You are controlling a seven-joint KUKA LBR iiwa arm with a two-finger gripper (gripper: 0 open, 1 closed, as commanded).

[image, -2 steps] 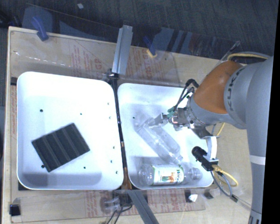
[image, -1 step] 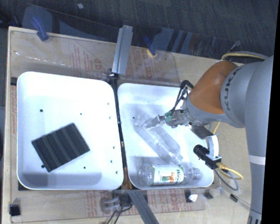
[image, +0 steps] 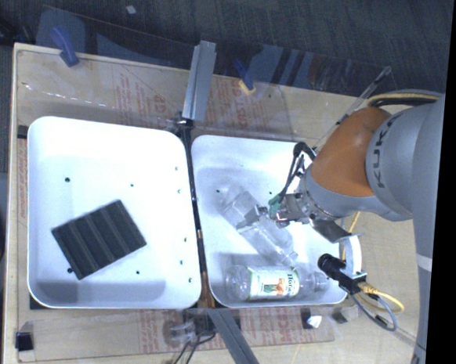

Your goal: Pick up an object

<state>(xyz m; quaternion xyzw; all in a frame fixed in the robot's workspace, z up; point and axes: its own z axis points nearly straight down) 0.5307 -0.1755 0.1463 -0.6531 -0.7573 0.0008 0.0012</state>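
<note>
My gripper [image: 271, 212] reaches into the right bin [image: 214, 160] from the right, under the orange wrist band. It sits low over a clear crumpled plastic bottle [image: 245, 210] lying in the middle of that bin, and looks to be touching it. A second clear bottle with a white and green label [image: 271, 284] lies on its side along the bin's front wall, just in front of the gripper. A black ridged rectangular pad [image: 98, 238] lies flat in the left bin [image: 58, 140].
The two bins meet at a thin dividing rim [image: 192, 214]. A black sensor with a yellow cable [image: 346, 277] hangs off the arm over the right bin's front right corner. A metal bracket [image: 198, 81] stands behind the bins.
</note>
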